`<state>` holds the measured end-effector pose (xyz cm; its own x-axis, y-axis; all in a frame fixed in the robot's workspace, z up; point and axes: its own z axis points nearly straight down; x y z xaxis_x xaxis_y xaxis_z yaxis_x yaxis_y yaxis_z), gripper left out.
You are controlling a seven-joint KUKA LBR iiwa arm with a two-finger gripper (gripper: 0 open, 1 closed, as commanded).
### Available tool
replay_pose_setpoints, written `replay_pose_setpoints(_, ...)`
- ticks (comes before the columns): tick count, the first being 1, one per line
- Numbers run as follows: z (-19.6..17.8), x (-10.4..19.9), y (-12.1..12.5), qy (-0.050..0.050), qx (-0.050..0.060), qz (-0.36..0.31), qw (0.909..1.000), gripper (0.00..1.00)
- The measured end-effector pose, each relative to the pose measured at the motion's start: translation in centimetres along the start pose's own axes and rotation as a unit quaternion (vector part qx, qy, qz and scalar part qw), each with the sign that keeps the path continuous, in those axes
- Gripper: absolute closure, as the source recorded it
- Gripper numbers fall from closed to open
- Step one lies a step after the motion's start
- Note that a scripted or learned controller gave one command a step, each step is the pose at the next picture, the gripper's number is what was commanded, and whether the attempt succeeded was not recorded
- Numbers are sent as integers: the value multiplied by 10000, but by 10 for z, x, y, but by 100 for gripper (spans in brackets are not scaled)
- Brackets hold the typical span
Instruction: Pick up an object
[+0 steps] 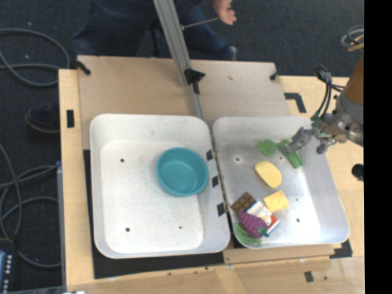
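A light wooden bench [153,90] carried two shallow white plastic bins side by side, seen from above at a slant. The grey robot arm [346,118] reached in from the right, and its two-finger gripper [301,141] hung over the upper part of the right bin [318,207]. Whether the jaws were spread or pressed together could not be told from this view. The gripper's tip lay just beside a bright green elongated piece [291,152], but contact could not be made out and nothing showed between the jaws.

The left bin [122,225] held one thing: a round teal plastic bowl [182,171], sitting upright near its right side.

The right bin held several small things. A small green rounded piece [266,147] lay near the elongated one. Below it sat one pale yellow oval object [268,174]. Lower still lay one yellow block [276,201], one brown chocolate-like bar [243,202], one bunch of purple toy grapes [251,223], and one small white and red item [267,216], all clustered close together near the bin's lower left corner.

A slanted grey metal rail [174,38] crossed the bench's far side.
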<state>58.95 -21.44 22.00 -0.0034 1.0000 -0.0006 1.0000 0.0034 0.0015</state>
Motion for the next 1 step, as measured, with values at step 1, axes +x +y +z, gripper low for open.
replay_pose_setpoints(1,0,0,0,-3,2,-4,10000,0)
